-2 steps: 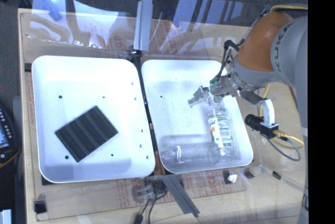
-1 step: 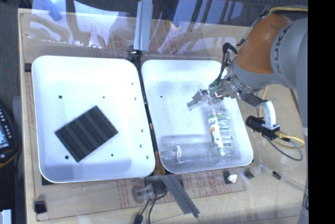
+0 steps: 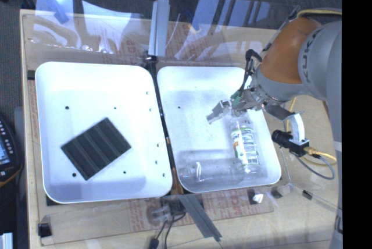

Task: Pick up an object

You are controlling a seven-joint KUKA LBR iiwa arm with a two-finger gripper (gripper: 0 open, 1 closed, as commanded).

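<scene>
Two white bins sit side by side on the bench (image 3: pixel 35 38), and that's most of what the camera view shows. Left bin (image 3: pixel 52 85) holds one thing — a dark ribbed rectangular pad (image 3: pixel 96 148), lying flat and turned at a slant, roughly mid-bin toward the near side. Right bin (image 3: pixel 180 85) has the clear stuff: a see-through plastic bottle (image 3: pixel 212 167) lying on its side along the near wall, and a second clear bottle with a printed label (image 3: pixel 244 143) lying lengthwise by the right wall, its lower end touching or just overlapping the first one.

Grey arm (image 3: pixel 317 61) with the orange band comes in from the right, wrist hanging over the right bin's far-right part. Its gripper (image 3: pixel 224 109) is low over the bin floor, just beside the top end of the labelled bottle. Fingers are too blurry and small to read — can't tell if they're spread or closed, and nothing is visibly between them.
</scene>
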